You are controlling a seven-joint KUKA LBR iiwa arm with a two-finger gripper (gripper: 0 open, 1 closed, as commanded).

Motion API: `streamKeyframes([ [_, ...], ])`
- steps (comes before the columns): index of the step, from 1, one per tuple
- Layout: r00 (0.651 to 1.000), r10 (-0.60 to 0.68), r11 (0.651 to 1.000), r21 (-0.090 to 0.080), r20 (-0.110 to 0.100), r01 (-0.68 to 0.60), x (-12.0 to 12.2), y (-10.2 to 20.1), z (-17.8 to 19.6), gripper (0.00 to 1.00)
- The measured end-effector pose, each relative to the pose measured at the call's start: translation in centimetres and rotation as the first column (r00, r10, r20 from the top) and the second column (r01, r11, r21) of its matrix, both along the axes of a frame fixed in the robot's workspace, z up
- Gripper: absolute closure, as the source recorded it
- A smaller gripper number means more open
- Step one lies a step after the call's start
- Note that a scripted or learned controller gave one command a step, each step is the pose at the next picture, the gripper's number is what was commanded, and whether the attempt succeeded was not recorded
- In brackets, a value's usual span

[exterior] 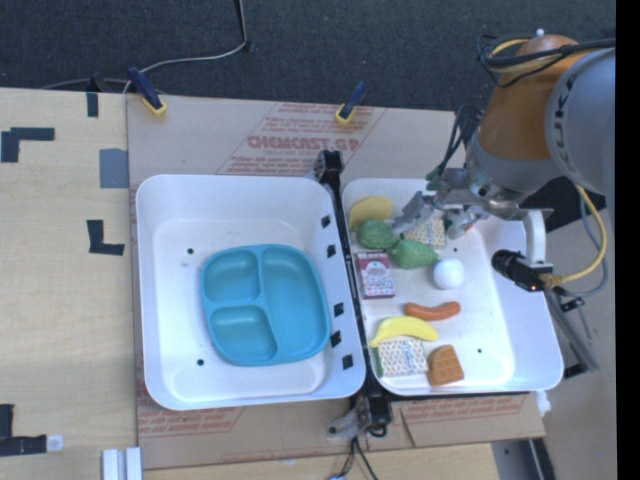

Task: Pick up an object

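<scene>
A dark carpeted floor runs behind the tabletop (60, 268), where a cardboard sheet (290, 143) carries two shallow white bins side by side. The left bin (165, 208) holds just a blue divided plate (265, 303). All the action is in the right bin (515, 353): a yellow piece (370, 208) and two green items (378, 234) at the far end, a small red box (376, 274), a white ball (448, 273), a sausage (432, 311), a banana (403, 329), a patterned packet (402, 356) and a brown biscuit-like piece (445, 365) toward the near end. The gripper (437, 218) hangs low over the far end of that bin, jaws spread, right above a pale speckled item (428, 233) beside the second green piece (413, 254). Nothing sits between the jaws, so by my reading the pick has not landed yet: closing and lifting are left.
</scene>
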State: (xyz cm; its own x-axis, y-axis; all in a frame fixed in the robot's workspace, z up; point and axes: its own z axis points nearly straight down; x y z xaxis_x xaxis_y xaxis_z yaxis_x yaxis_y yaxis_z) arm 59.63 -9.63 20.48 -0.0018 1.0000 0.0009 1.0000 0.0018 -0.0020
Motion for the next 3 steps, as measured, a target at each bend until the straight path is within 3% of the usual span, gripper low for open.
streamKeyframes([
  [1,1.000,0.000,1.000,0.000,-0.001,0.000,0.5,4.7,-2.1,0.00],
  [2,1.000,-0.002,1.000,-0.002,0.000,0.002,3.0,-0.8,-3.7,0.00],
  [3,1.000,-0.001,1.000,-0.002,0.013,0.001,0.1,0.0,-11.5,0.00],
])
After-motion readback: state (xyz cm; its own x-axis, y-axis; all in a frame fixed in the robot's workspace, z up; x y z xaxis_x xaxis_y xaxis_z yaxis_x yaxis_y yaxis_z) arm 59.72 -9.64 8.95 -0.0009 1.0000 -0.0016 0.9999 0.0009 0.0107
